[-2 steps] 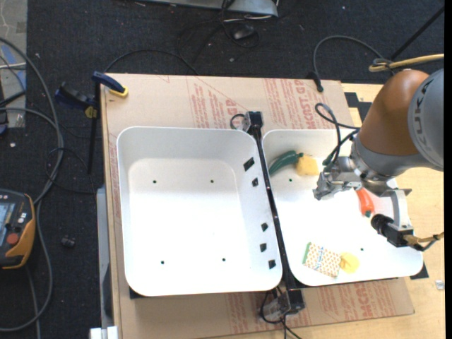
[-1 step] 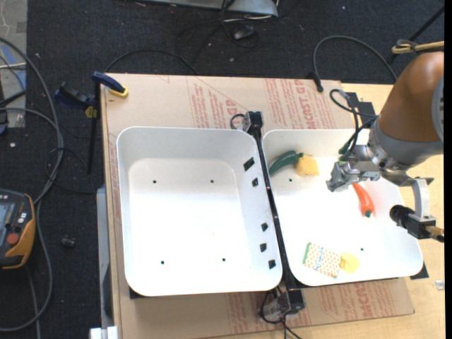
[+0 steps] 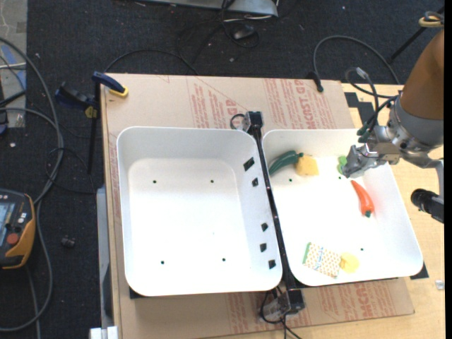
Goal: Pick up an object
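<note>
The right bin holds several small objects. A green pepper-like piece lies at its back left, touching a yellow lump. A red chili-shaped piece lies right of the middle. Near the front sit a patterned packet and a small yellow piece. My gripper hangs over the back right part of this bin, just above the red piece. A small green thing shows at the gripper's left tip; whether it is held I cannot make out.
The left bin stands beside the right one, with a black divider strip between them. Both rest on a cardboard-covered bench. Cables and a blue-yellow clamp lie at the back left.
</note>
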Tool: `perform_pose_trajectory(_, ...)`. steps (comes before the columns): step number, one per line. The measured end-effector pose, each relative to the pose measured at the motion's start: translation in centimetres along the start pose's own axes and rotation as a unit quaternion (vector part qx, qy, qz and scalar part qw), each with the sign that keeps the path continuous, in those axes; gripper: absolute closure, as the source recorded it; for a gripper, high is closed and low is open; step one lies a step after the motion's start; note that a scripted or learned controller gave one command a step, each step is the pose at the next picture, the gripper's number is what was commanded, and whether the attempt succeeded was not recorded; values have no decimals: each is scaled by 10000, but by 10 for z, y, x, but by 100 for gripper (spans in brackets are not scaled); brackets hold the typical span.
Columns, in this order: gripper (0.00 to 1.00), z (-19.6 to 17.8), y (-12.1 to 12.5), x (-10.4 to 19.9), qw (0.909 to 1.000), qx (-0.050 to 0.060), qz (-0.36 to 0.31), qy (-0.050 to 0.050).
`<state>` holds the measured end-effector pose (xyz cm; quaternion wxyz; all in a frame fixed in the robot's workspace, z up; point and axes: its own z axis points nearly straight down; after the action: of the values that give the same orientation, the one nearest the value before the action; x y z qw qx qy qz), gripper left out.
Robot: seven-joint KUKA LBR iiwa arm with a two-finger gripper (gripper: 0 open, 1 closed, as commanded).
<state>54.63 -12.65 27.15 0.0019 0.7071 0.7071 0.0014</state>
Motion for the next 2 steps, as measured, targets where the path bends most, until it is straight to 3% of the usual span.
perform_pose_trajectory(2, 100, 1, 33, 103, 10000, 27, -22, 8)
